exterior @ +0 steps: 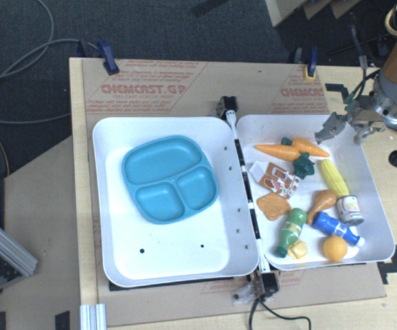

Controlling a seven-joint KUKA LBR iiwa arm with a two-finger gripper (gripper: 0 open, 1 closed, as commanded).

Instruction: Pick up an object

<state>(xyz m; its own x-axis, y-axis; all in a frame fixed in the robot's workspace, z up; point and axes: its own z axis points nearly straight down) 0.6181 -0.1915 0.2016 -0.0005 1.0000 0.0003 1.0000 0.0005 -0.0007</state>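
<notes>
The claw (344, 124) hangs open and empty over the right bin's (380, 208) far right corner, so this appears the approach step; next it must descend onto the nearby carrot (289, 151) and close.

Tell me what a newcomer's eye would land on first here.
First, the blue divided plate lying alone in the left bin. Next, the bright clutter of toy food in the right bin: a carrot, a corn cob, a green bottle. The pincer hovers over that bin's far right corner.
</notes>
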